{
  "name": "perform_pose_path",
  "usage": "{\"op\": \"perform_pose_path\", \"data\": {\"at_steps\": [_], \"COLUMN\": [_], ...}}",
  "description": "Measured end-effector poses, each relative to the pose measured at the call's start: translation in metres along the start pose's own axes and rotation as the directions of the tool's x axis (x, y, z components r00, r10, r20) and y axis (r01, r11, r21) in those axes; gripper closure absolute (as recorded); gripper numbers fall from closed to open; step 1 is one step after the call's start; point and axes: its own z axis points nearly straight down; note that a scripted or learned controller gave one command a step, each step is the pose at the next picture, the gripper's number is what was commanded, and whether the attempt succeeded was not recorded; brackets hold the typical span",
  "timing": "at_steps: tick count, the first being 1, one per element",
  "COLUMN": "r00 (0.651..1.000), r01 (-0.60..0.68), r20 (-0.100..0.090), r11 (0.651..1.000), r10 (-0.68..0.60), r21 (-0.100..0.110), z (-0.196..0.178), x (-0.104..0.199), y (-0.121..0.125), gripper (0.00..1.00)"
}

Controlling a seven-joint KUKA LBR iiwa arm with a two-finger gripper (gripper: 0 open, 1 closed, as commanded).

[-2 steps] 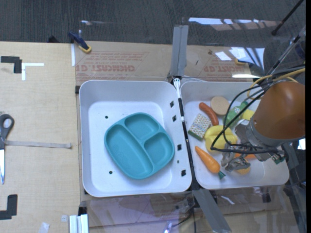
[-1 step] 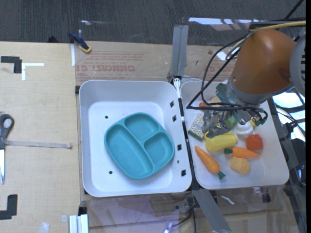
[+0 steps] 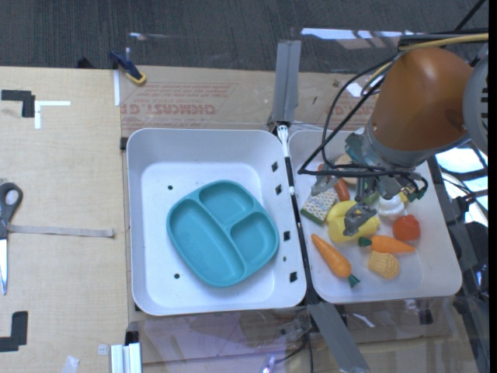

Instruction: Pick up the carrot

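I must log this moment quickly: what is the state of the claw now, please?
Claw: over the yellow toy in the right bin; open or closed cannot be told. The carrot lies apart from it.

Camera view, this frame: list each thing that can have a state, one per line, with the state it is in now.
Carrot: lying flat in the right bin, untouched, green end toward the front.
Second carrot: lying flat beside the corn.
Tool: low over the yellow toy, holding no carrot.
Teal divided plate: flat in the left bin, compartments bare.
Scissors: lying on the bench.
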Motion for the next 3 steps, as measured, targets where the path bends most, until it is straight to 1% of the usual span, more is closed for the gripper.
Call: {"op": "perform_pose_path", "data": {"at_steps": [1, 2, 3], "r00": [0.999, 0.999, 0.992], "r01": [0.036, -0.032, -0.125], "r20": [-0.003, -0.003, -0.003], "r11": [0.999, 0.999, 0.992], "r10": [-0.036, 0.032, 0.125], "r21": [-0.001, 0.000, 0.000], "z": [0.000, 0.057, 0.100], "x": [0.065, 0.093, 0.115], "y": [0.031, -0.026, -0.063], "gripper": [0.00, 0.00, 0.00]}}
